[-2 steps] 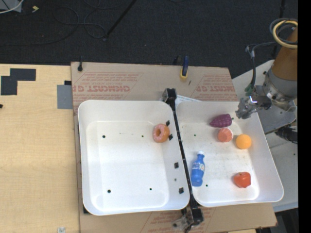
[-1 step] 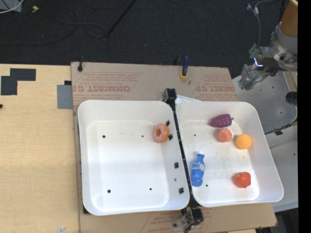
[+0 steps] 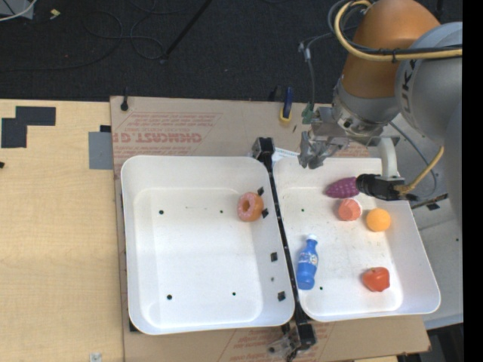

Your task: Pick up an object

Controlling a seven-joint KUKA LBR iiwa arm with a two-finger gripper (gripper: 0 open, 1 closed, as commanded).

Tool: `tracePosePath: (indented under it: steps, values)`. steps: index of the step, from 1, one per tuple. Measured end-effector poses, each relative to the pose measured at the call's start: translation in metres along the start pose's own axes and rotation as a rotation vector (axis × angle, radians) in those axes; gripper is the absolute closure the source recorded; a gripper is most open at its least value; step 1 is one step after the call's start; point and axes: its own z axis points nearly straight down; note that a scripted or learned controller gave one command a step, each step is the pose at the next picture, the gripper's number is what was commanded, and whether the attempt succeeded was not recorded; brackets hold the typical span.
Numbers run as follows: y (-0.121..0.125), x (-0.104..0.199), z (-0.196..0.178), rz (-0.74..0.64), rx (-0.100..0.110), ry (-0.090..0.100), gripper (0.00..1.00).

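Two shallow white bins sat side by side: the left bin (image 3: 143, 202) held one pink doughnut (image 3: 250, 207) against its right wall, and the right bin (image 3: 423, 277) held five things, namely one blue bottle (image 3: 306, 263), one purple grape bunch (image 3: 343, 188), one pink fruit (image 3: 349, 210), one orange ball (image 3: 378, 219) and one red fruit (image 3: 376, 279). The gripper (image 3: 312, 157) hung over the right bin's far left corner, holding nothing, and whether it was spread or closed could not be told. It seemed to be in the approach step; next it would need to descend onto one object, perhaps the nearby grape bunch.
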Motion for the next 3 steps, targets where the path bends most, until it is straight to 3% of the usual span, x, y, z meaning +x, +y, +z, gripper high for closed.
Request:
tracePosePath:
  steps: [1,2,3]
  values:
    - [-0.02,0.145,-0.046,-0.007,-0.012,0.001,1.0]
    - [-0.004,0.281,-0.195,-0.005,-0.024,0.004,1.0]
    - [0.0,0.274,-0.28,0.005,-0.017,-0.004,1.0]
